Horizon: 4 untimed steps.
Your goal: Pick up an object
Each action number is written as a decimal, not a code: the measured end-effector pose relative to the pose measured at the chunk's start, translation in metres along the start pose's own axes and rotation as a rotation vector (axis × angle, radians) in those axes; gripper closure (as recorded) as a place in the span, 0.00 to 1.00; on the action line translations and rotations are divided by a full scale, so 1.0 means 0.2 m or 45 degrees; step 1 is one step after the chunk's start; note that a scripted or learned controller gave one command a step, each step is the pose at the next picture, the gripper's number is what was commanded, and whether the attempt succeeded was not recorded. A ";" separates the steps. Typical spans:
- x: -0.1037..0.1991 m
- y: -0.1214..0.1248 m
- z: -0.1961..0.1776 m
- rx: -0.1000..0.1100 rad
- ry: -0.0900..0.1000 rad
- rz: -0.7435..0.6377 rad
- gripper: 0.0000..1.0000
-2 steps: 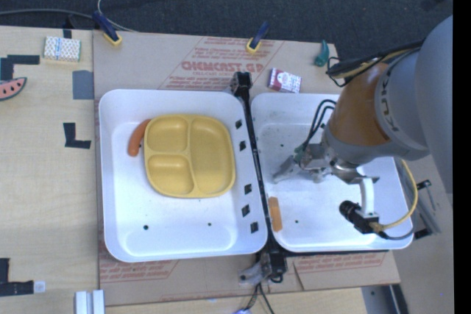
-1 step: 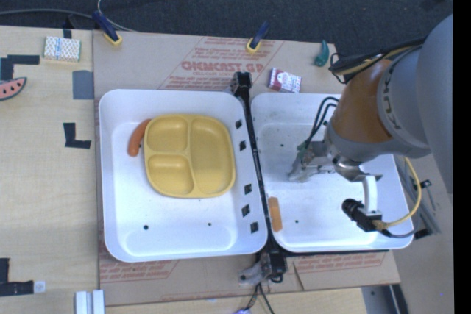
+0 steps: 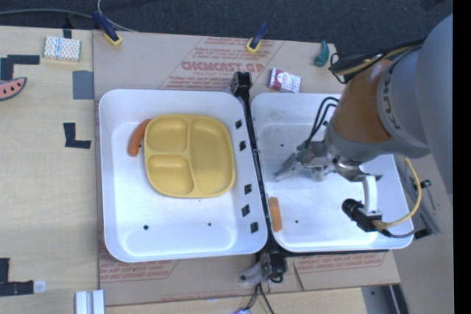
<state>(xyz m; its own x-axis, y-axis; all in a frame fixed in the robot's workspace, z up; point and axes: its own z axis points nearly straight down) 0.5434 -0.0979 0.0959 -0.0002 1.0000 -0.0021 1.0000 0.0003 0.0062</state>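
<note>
A yellow divided plate [image 3: 188,155] lies in the left bin [image 3: 121,232]. An orange sausage-shaped piece [image 3: 136,137] rests against the plate's left side. A second small orange piece [image 3: 274,212] lies at the left wall of the right bin [image 3: 324,239], near its front. My gripper [image 3: 288,168] hangs low over the middle of the right bin, pointing left, with its grey fingers [image 3: 283,171] tapering together. I see nothing between them. It is apart from the orange piece, a little behind and to the right of it.
The arm's orange band [image 3: 360,110] and grey body cover the right bin's right side. A small red-and-white packet [image 3: 283,80] lies on the cardboard behind the bins. Clamps and a cable sit along the bench's far edge.
</note>
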 end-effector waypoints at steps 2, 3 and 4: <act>0.00 0.00 -0.05 0.001 0.002 -0.001 0.00; 0.02 0.16 0.05 0.008 0.004 -0.001 0.00; 0.01 0.53 0.06 0.005 0.000 -0.002 0.00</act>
<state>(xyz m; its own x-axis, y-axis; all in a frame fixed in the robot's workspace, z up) 0.6491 -0.0966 0.0852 -0.0014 1.0000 -0.0017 1.0000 0.0014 0.0024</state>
